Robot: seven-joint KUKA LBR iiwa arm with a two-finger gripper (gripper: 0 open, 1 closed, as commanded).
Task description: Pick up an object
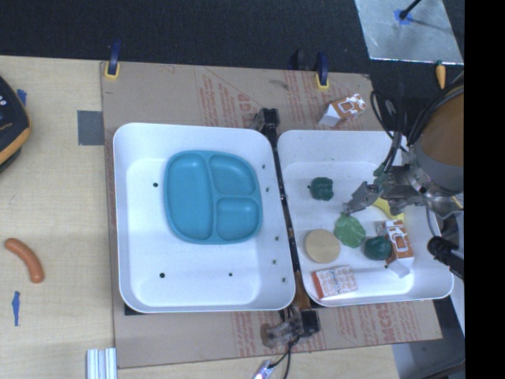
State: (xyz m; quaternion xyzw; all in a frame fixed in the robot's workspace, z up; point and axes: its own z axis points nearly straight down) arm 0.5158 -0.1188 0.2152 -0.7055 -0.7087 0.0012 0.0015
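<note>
grey arm (442, 144) reaching in from right, gripper (353, 204) low over right bin (300, 212), fingers spread

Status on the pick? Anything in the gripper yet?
Done: the arm is in over the right bin, with the gripper low beside the light green lump. In hand: nothing visible between its fingers. Left: grasp and lift. The green lump, the tan disc, the dark green piece and the small carton all lie on the bin floor.
</note>
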